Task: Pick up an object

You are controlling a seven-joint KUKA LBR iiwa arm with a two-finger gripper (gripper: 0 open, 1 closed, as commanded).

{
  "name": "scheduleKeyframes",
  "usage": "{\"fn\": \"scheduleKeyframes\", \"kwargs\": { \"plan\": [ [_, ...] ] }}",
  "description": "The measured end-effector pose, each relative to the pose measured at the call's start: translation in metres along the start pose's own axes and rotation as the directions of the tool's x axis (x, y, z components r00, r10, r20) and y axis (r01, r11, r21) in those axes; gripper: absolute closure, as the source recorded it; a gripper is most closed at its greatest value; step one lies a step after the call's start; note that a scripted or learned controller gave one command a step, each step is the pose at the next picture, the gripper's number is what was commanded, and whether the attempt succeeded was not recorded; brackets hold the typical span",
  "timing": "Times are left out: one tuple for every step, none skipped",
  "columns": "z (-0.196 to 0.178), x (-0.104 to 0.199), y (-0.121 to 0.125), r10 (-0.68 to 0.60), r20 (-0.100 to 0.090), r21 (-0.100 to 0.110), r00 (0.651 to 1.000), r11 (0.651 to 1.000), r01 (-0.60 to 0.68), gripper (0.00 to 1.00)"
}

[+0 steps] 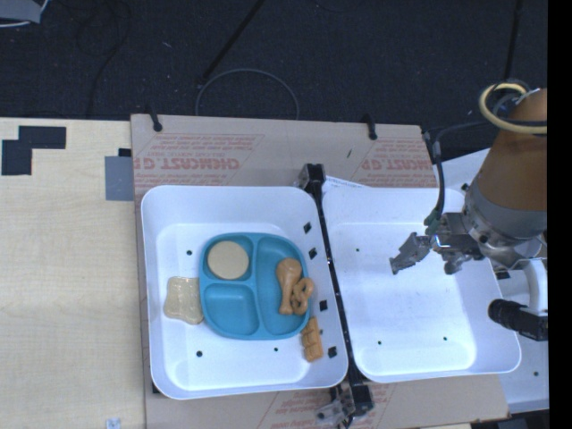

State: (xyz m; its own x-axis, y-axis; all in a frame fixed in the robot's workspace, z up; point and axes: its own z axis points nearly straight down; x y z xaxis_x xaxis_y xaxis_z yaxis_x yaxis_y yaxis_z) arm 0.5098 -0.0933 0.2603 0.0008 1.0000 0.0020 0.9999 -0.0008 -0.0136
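Dark carpet with loose cables behind; pale wooden table (63,266) on the left, brown cardboard sheet (268,155) under two white bins.

Left bin (170,213): blue divided plate (234,315) lying flat near the middle. On the plate's upper left compartment, a round tan disc (227,259), like a cracker or cookie. In the plate's right compartment, a tan twisted pretzel-like piece (294,285), lying lengthwise. Just off the plate's left edge, touching it or nearly so, a pale beige flat piece (183,299) resting on the bin floor. By the plate's lower right corner, a small orange-brown chunk (311,339) close to the bin's right wall.

Right bin (447,351): bare white floor, with the end effector (404,256) hanging over its upper middle area, pointing left toward the divider. Nothing between the fingers; spread or pressed together cannot be told at this size. Well apart from every item in the left bin.

Grey arm (509,190) entering from the right, orange band above the wrist, black cable looping down beside it.
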Motion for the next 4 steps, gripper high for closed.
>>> {"fn": "scheduleKeyframes", "kwargs": {
  "plan": [
    [-0.005, 0.000, 0.002, -0.002, 0.001, -0.010, 1.000, 1.000, 0.002, 0.00],
    [0.039, -0.003, 0.003, -0.001, 0.001, -0.005, 1.000, 1.000, 0.001, 0.00],
    [0.099, 0.003, -0.005, -0.001, -0.001, -0.003, 1.000, 1.000, 0.001, 0.00],
    [0.148, 0.009, 0.003, -0.001, 0.000, -0.005, 1.000, 1.000, 0.001, 0.00]
  ]
}}
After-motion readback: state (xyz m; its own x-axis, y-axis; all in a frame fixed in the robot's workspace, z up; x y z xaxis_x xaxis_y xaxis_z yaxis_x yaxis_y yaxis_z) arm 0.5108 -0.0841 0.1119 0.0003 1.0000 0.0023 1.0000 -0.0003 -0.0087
